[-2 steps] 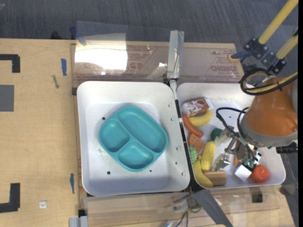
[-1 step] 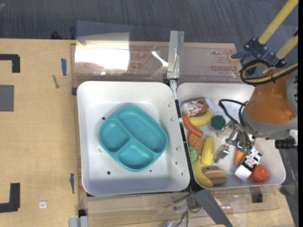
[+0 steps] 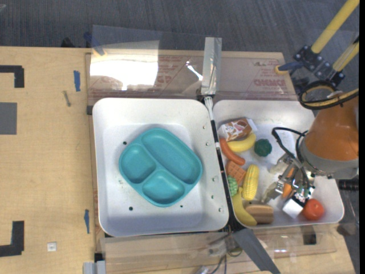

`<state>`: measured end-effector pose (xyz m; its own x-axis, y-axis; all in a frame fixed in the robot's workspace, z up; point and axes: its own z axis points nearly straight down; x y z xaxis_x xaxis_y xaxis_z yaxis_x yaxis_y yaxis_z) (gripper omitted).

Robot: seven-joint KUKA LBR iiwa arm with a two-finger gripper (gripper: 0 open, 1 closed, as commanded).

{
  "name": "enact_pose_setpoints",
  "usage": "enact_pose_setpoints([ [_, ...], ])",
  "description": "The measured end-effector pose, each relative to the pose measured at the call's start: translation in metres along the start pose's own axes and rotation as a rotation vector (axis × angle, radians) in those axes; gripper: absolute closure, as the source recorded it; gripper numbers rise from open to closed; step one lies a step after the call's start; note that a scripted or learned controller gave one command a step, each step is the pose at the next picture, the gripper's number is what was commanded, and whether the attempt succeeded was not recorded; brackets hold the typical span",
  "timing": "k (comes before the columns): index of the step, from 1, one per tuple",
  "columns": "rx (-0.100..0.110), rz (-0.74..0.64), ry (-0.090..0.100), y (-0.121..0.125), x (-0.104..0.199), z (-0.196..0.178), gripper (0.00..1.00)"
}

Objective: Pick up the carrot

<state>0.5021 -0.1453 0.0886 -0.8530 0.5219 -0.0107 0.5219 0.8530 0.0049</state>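
Pincer (image 3: 290, 182) right of carrot (image 3: 232, 152)

Carrot (image 3: 232, 153) — slim orange toy veg w/ a rounded end, lying flat on the right bin's (image 3: 268, 108) floor by its left wall. It runs diagonally from upper-left to lower-right — upper end near a packaged item (image 3: 236, 128), a banana (image 3: 242, 144) just beside it, corn cob (image 3: 250, 181) below.

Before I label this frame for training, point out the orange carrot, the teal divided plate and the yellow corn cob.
orange carrot (image 3: 235, 169), camera view, mid-body.
teal divided plate (image 3: 132, 165), camera view, left compartment.
yellow corn cob (image 3: 250, 181), camera view, middle.
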Motion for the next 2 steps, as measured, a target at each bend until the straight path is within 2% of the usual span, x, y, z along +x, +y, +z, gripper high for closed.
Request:
enact_pose_setpoints([
  [1, -0.001, -0.003, -0.001, 0.001, 0.000, -0.011, 1.00],
  [2, 0.003, 0.025, 0.012, 0.018, 0.037, -0.011, 1.00],
])
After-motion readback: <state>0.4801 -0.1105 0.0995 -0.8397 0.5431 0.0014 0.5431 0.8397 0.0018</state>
